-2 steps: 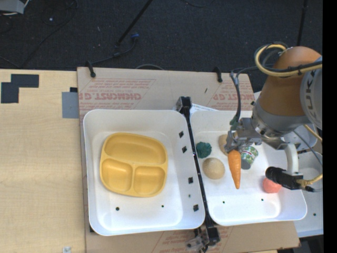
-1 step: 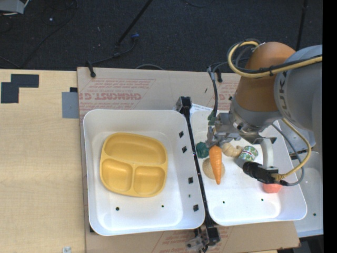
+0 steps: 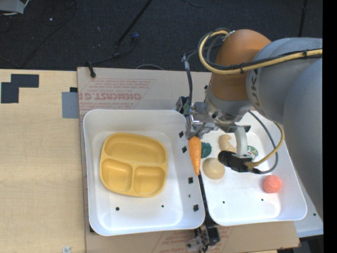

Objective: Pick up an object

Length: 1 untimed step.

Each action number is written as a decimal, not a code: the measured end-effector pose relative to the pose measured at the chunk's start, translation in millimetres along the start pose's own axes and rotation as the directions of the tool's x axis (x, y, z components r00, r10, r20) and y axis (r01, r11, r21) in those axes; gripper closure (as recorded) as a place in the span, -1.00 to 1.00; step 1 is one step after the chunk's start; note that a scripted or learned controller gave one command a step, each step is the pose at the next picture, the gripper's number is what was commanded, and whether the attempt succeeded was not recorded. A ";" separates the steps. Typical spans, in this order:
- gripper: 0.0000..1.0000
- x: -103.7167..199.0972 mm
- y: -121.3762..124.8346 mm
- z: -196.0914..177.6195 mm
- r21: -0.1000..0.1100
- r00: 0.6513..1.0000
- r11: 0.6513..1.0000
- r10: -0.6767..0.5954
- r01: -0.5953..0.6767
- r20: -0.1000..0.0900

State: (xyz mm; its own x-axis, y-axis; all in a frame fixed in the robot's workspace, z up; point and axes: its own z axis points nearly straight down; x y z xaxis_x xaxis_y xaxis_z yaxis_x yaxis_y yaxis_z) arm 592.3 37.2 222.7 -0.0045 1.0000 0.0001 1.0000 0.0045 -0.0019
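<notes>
An orange carrot point(image 3: 195, 153) hangs pointing down over the divider between the two bins, its top caught between the fingers of my gripper point(image 3: 195, 131). The gripper is shut on the carrot's upper end, just over the left edge of the right bin point(image 3: 247, 210). The orange-banded wrist point(image 3: 234, 62) looms above and hides the far part of that bin.
The right bin holds a beige round piece point(image 3: 214, 168), a paler lump point(image 3: 226, 141), a dark green item point(image 3: 206, 149) and a pink ball point(image 3: 272, 184). A yellow divided plate point(image 3: 134, 164) lies in the left bin point(image 3: 105, 215). Cables loop by the wrist.
</notes>
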 end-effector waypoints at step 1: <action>1.00 48.3 16.7 -9.1 0.000 1.000 1.000 -0.001 0.001 -0.001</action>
